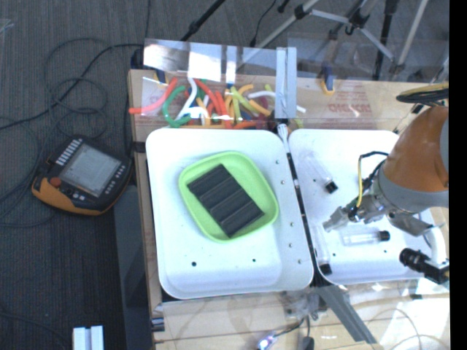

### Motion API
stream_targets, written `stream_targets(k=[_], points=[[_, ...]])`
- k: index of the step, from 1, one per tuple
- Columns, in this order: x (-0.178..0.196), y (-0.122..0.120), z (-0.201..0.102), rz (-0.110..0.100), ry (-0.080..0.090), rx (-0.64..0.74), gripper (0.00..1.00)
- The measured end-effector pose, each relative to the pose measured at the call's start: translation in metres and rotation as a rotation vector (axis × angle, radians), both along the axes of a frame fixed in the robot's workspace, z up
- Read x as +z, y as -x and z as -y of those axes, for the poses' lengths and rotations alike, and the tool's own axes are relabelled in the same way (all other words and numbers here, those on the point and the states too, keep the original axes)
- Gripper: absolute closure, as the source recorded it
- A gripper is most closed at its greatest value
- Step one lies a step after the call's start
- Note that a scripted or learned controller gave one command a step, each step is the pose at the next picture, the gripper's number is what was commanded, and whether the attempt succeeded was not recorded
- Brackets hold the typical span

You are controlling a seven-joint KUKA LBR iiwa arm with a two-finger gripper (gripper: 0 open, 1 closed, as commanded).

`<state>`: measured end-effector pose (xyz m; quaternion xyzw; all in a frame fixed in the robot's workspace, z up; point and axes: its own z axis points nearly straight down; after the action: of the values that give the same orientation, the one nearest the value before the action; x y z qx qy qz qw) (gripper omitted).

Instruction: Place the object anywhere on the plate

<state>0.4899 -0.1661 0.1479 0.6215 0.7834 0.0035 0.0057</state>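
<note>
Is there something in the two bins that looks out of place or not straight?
Nothing looks damaged or spilled. The dark ridged block lies flat on the green plate in the left bin, turned diagonally to the bin's edges. The gripper is over the right bin.

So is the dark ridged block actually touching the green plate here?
Touching. The camera view shows the dark block lying flat inside the green plate, its whole outline within the rim, with no gap or shadow under it.

Bright, even overhead lighting; the two white bins (292, 195) wash out towards glare, shadows are faint, the dark floor (66, 64) stays dim, and fine detail is softly blurred.
</note>
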Motion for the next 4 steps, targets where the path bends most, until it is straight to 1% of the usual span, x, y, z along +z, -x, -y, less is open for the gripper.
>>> stream_targets(k=[2, 3, 4], points=[[0.016, -0.001, -0.003, -0.002, -0.004, 0.003, 1.0], [0.016, -0.001, -0.003, -0.002, -0.004, 0.003, 0.0], [0.062, 0.006, -0.051, -0.016, -0.001, -0.07, 0.0]])
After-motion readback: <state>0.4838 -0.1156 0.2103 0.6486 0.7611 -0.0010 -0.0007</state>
